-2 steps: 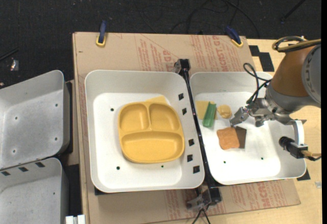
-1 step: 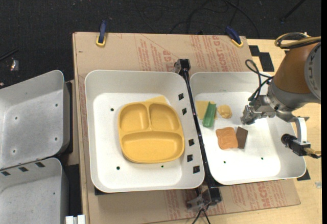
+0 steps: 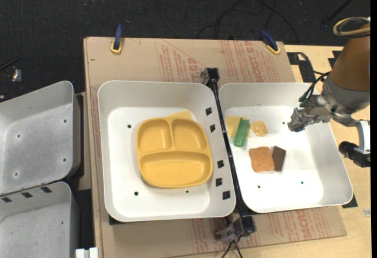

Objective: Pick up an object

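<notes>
Several small objects lie in the right bin (image 3: 306, 192): a green stick (image 3: 241, 132) leaning over a pale yellow piece (image 3: 232, 126), a small yellow lump (image 3: 259, 129), an orange-brown slab (image 3: 261, 159) and a dark brown block (image 3: 278, 157) beside it. My gripper (image 3: 296, 121) hovers over the bin's upper right area, to the right of the yellow lump and apart from all the objects. Nothing shows between its fingers.
The left bin (image 3: 118, 151) holds a yellow divided tray (image 3: 174, 152). Both bins rest on a cardboard sheet (image 3: 159, 56) clipped at the back. Grey metal panels (image 3: 35, 133) lie to the far left. The arm (image 3: 352, 77) comes in from the right.
</notes>
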Motion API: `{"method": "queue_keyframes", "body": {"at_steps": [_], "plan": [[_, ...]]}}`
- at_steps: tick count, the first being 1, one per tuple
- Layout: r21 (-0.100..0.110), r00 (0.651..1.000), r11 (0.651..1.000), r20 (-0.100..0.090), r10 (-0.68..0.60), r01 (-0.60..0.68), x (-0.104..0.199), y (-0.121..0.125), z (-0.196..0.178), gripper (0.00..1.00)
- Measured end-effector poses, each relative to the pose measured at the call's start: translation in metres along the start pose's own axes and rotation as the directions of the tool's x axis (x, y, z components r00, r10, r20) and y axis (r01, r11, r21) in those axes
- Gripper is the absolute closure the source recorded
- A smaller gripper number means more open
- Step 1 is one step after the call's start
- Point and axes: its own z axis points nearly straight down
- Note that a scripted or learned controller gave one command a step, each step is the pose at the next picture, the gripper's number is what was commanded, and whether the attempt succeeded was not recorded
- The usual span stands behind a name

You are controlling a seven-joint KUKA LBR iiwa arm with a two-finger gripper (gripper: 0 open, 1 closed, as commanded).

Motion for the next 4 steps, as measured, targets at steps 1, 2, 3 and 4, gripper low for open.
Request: {"method": "queue_keyframes", "body": {"at_steps": [1,2,3,4], "plan": [[0.000,1.000,1.000,0.000,0.000,0.000,0.000,0.002,-0.047,1.00],[0.007,1.000,1.000,-0.005,-0.005,0.005,0.061,-0.010,-0.043,1.00],[0.009,1.000,1.000,-0.004,-0.005,0.005,0.109,-0.019,-0.036,1.00],[0.007,1.000,1.000,-0.004,-0.005,0.005,0.152,-0.027,-0.041,1.00]]}}
